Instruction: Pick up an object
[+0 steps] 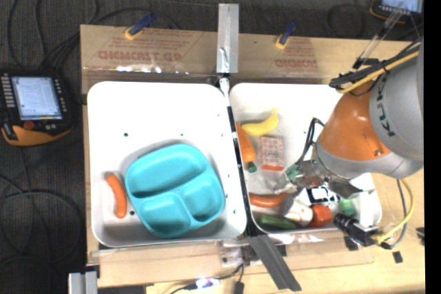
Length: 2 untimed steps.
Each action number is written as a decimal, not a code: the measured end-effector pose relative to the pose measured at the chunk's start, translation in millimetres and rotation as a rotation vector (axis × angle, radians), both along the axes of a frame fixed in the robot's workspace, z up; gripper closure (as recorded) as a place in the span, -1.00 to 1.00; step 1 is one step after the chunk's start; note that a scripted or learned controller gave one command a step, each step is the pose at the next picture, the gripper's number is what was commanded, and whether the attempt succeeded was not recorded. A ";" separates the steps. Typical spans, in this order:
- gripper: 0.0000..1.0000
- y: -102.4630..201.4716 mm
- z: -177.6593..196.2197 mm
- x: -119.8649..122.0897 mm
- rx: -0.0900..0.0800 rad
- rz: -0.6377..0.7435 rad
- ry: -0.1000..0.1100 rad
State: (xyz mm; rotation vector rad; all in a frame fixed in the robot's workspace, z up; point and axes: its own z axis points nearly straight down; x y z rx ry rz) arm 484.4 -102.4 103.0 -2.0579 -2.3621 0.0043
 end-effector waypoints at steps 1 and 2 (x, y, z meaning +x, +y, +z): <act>1.00 21.8 79.4 1.2 -0.006 -0.261 -0.003; 1.00 49.2 107.6 45.9 -0.007 -0.056 -0.005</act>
